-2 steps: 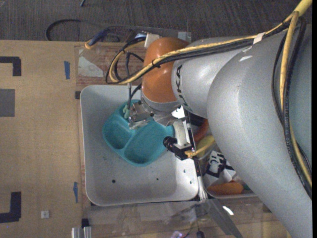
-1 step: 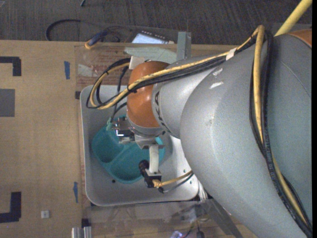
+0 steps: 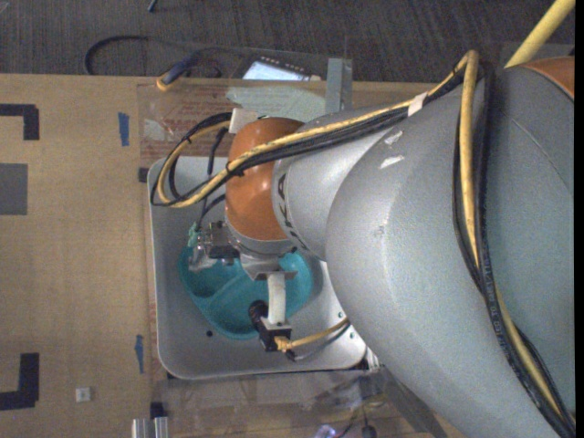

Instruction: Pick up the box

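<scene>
1. Gripper [image 3: 239, 258] is sitting low inside the white bin [image 3: 169, 336], under the orange wrist band [image 3: 255, 185]; can't tell the jaw state, the wrist is blocking it.
2. A teal object [image 3: 214, 290] is lying right under the gripper, toward the bin's lower left corner; can't tell if it's the box, or if they're touching.
3. Yellow and black cables [image 3: 192, 167] are looping off the wrist over the bin's upper left corner.
4. The grey arm [image 3: 438, 245] is covering the bin's right side.
5. The bin is resting on the brown bench [image 3: 73, 245].
</scene>
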### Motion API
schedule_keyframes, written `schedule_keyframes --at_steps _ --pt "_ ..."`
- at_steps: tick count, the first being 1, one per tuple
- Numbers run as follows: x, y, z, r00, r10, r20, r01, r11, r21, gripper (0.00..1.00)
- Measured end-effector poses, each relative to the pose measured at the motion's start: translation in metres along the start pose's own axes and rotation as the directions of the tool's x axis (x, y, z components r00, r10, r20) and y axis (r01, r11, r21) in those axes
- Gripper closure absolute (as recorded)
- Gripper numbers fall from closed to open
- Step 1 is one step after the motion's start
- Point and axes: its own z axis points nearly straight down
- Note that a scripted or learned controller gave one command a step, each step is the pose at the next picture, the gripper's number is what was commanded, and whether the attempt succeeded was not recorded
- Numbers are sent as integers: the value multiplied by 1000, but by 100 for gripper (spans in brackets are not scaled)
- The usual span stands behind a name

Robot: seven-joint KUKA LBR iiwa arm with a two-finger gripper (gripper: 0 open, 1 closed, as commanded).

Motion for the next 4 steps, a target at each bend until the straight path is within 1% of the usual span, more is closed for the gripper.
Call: schedule_keyframes --at_steps 1,2,3,4 --pt "-7 -31 -217 970 -244 8 243 968 57 0" --pt "-58 -59 -29 977 -214 8 214 975 60 0" --pt "-58 -58 -38 977 -211 8 211 976 59 100" --pt "-41 -49 12 918 -397 -4 397 916 51 100"
